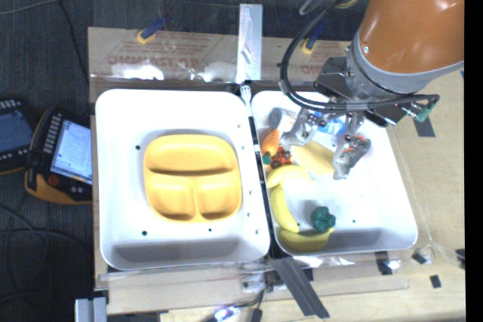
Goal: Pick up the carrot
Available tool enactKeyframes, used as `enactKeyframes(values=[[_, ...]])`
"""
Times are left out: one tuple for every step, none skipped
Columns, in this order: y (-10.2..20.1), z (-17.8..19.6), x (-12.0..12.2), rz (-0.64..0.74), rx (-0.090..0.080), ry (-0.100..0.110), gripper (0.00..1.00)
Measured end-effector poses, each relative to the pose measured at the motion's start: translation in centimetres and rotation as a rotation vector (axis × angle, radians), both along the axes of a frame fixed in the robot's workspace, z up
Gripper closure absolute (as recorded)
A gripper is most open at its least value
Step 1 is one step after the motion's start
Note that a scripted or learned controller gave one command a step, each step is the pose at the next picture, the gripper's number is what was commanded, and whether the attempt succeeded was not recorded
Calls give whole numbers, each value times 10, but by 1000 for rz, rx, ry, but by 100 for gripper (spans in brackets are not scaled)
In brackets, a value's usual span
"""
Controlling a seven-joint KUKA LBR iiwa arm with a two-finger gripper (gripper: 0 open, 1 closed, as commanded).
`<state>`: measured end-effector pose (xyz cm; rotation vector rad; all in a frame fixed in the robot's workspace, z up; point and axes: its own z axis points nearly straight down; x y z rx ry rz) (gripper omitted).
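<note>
Carrot [270,141]: small, orange, likely light, stiff, smooth plastic; lies against right bin's [392,185] left wall. Grasp across its exposed middle. Gripper [326,143]: fingers spread, empty.

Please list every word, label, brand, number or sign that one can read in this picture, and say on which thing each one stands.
No text can be read for certain.
Cardboard sheet behind the bins: faint reddish print, too blurred to read.
Handheld controller left of the bench: lit screen, its content too small to read.
Blue and white packet under the gripper: no readable letters.
</note>
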<state>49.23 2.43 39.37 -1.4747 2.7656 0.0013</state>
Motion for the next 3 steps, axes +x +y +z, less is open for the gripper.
enactKeyframes(values=[[4,-211,10,263,-2,7,100],[-61,-32,25,221,-1,1,100],[-74,11,-1,498,-2,-2,100]])
